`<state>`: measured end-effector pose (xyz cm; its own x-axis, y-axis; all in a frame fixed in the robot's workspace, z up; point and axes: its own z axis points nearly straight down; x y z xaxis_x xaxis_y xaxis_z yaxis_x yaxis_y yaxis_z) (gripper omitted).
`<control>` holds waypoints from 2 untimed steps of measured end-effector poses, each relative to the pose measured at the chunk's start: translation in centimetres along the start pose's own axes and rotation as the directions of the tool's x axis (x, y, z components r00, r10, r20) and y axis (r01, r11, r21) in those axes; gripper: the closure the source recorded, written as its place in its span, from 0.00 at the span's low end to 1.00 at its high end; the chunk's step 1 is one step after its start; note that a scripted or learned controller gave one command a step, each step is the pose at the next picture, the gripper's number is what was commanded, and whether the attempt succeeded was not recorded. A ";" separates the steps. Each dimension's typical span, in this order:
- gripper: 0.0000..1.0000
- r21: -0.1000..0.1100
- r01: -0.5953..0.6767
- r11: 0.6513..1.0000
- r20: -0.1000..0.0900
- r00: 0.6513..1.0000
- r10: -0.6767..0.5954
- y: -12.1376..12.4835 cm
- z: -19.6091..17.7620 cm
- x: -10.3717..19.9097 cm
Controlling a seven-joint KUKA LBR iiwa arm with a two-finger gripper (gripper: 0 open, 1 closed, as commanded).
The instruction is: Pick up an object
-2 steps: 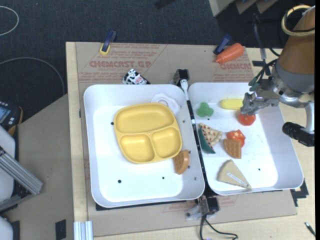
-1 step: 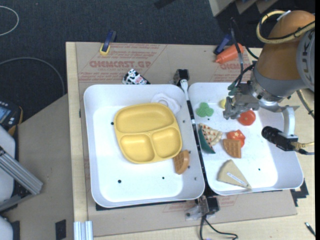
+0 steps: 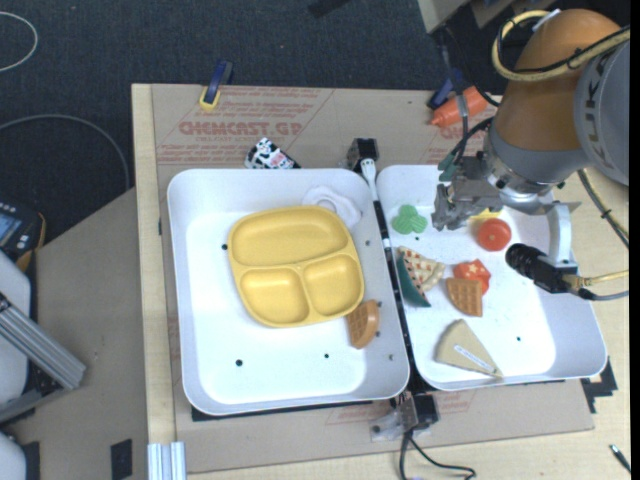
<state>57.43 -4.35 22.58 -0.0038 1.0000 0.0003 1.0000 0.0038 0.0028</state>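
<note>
My gripper (image 3: 452, 214) hangs over the back of the right bin (image 3: 570, 353), between a green toy (image 3: 408, 218) on its left and a red tomato (image 3: 493, 234) on its right. Nothing shows between its dark fingers. Further forward in that bin lie a pizza slice (image 3: 418, 269), a small red piece (image 3: 473, 271), a brown waffle piece (image 3: 464, 296) and a pale cheese wedge (image 3: 466, 349). The left bin (image 3: 200, 368) holds a yellow divided plate (image 3: 294, 265), a brown pastry (image 3: 364, 323) and a white ring (image 3: 334, 204).
Behind the bins, on the cardboard, lie a black-and-white toy (image 3: 270, 155), a blue and yellow clamp (image 3: 214, 86) and an orange object (image 3: 455, 108). A black clip (image 3: 362, 152) sits on the rim between the bins.
</note>
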 end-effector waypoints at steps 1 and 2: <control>1.00 0.006 -0.005 1.000 0.000 1.000 0.005 -1.0 0.8 -0.8; 1.00 -0.002 -0.002 1.000 0.001 1.000 0.002 0.4 -0.6 -0.7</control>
<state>57.85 -5.04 23.20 -0.0013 1.0000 -0.0006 1.0000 0.0013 0.0044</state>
